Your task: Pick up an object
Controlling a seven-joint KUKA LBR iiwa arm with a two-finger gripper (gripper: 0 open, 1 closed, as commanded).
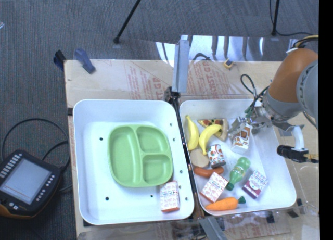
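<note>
Over the right bin (283, 181), we could not tell our gripper's (244, 124) state beside the small carton (241, 138), and crowding bananas (203, 134) risked a misgrab.

Bright, even light from above fills the scene, and the two white bins (88, 202) come out almost washed out, with only soft, faint shadows inside their walls. A shiny metal strip (229, 46) behind the bench throws streaky glare. Detail is slightly soft overall, and small labels stay unreadable.
</note>
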